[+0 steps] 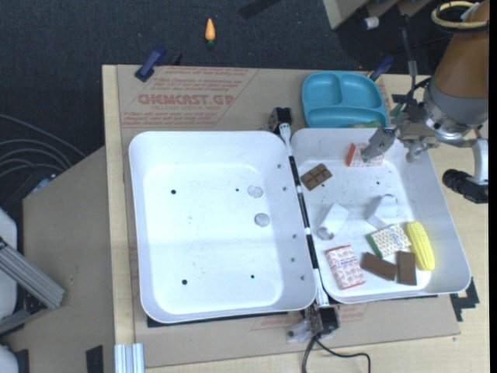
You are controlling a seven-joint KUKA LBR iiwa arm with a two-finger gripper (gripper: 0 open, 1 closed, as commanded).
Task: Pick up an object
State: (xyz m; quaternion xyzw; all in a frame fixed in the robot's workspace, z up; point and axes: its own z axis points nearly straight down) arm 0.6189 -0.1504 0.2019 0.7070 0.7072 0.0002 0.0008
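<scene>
Camera view, nearest first: in the right bin (446, 274) I see brown bars (388, 267), a red-white packet (343, 266) and a corn cob (420, 244). Mid-bin lies a white block (335, 218), further back a chocolate piece (315, 177). The gripper (378, 145) hangs over the far end beside an orange item (352, 155); I cannot tell its state.

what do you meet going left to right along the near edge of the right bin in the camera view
red patterned packet → long brown bar → short brown block → yellow corn cob
</scene>
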